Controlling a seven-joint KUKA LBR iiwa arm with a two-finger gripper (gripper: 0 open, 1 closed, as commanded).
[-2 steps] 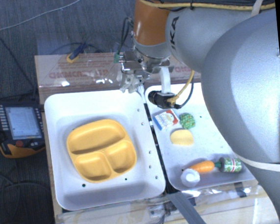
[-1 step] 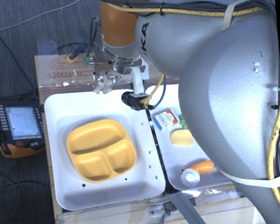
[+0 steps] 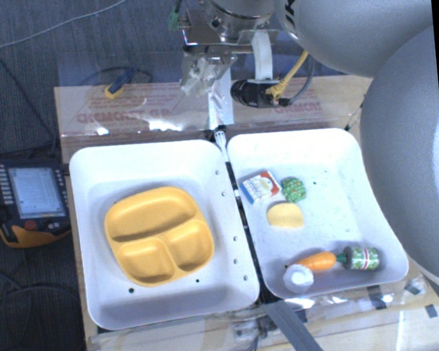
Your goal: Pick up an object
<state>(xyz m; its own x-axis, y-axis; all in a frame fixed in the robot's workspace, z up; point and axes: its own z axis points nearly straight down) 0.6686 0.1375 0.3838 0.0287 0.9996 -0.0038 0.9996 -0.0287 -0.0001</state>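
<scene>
Objects for picking all sit in the right bin (image 3: 378, 217), in the lower right of the frame. Near its upper left corner is a small red and white carton (image 3: 258, 186), with a green bumpy ball (image 3: 294, 189) just beside it and a pale yellow lump (image 3: 284, 216) below them. Along the bin's lower edge lie an orange carrot (image 3: 317, 262), a white cap (image 3: 298, 279) touching its left end, and a green and red can (image 3: 361, 258) on its side at the carrot's right end. The left bin (image 3: 87, 245) holds a yellow divided tray (image 3: 159, 235).

The gripper (image 3: 205, 76) hangs at the top centre of the frame, above the cardboard behind the bins and well apart from every item. Whether it is open or closed I cannot tell from here, and nothing is visibly held in it.

From where I stand, the yellow lump looks the safest target: it has bare floor around it, whereas the carrot, cap and can crowd each other. The arm would need to travel down and right over the bin, descend straight, and straddle the lump across its narrower width, keeping off the carton and ball above it.
</scene>
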